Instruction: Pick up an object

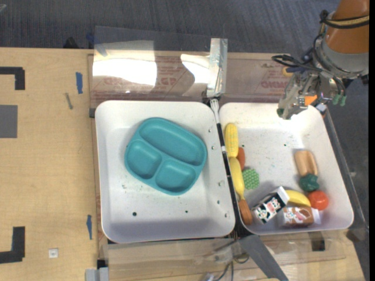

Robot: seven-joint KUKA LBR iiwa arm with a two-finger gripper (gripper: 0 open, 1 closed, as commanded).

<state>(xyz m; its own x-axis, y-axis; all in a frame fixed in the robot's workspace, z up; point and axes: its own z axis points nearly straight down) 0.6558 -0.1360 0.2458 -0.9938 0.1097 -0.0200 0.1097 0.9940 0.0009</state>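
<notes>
The gripper [293, 105] is seen over the far right corner of the right bin [275, 142], nothing visibly held; its opening cannot be told. The bread roll [304, 161] lies nearer, slightly right, long axis running near-far.

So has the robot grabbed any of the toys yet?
Not yet. The gripper hangs over the far corner of the right bin with nothing between its fingers. The corn, bread roll and milk carton all lie in that bin. Left to do: come down on one toy, close, and lift it.
</notes>
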